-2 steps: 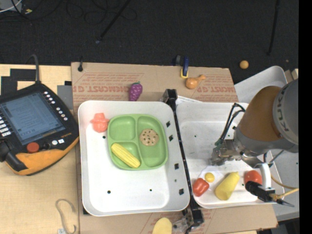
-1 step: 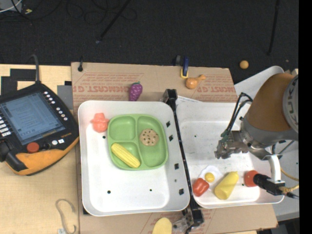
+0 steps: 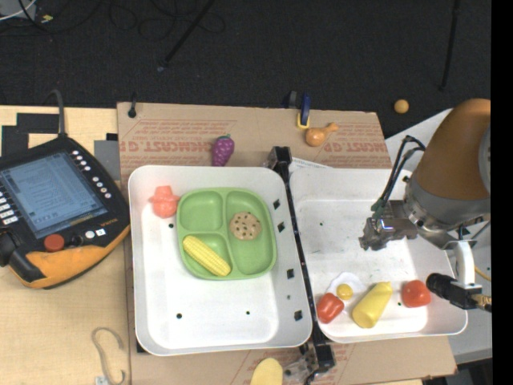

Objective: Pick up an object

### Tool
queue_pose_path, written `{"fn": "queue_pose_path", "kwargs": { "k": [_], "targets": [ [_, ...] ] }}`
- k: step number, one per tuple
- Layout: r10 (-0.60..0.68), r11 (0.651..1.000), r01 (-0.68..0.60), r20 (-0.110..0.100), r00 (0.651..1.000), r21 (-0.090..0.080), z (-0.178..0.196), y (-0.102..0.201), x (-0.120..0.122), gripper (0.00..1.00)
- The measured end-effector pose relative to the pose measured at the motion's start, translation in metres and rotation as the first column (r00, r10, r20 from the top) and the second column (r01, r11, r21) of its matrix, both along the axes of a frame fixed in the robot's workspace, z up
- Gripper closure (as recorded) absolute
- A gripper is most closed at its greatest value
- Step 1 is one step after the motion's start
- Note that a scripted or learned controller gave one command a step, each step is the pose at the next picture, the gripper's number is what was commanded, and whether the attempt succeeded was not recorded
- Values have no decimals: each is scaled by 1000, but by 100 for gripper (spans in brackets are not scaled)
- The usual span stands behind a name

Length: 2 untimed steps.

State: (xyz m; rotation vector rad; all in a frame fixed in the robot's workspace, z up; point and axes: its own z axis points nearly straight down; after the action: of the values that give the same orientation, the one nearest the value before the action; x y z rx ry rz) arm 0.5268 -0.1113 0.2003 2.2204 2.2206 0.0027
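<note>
Gripper [image 3: 381,235] low over bare floor of right bin [image 3: 337,215], finger state cannot be told, nothing seen held; candidate objects lie nearer the camera below it: yellow bottle [image 3: 372,305], red pepper [image 3: 329,307], tomato [image 3: 414,293], probably awaiting descent.

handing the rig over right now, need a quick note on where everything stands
Hand: low over the right white bin, at a bare part of its floor; nothing visible in it, and whether it is open or shut can't be told.
Right bin, front edge: red toy pepper, fried egg toy, yellow toy bottle, red toy tomato.
Left white bin: green divided plate holding a yellow corn cob and a chocolate-chip cookie; pink toy beside the plate.
Done: nothing picked yet.
Left: grasp and lift one object.
</note>
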Motion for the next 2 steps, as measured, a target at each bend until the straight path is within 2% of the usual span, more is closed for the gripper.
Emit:
{"fn": "queue_pose_path", "kwargs": {
  "k": [1, 2],
  "targets": [
    [0, 1000, 0, -1, 1000, 0, 29, -1, 1, 100],
    [3, 1000, -3, -2, 1000, 1, 37, 35, 36, 100]
  ]
}}
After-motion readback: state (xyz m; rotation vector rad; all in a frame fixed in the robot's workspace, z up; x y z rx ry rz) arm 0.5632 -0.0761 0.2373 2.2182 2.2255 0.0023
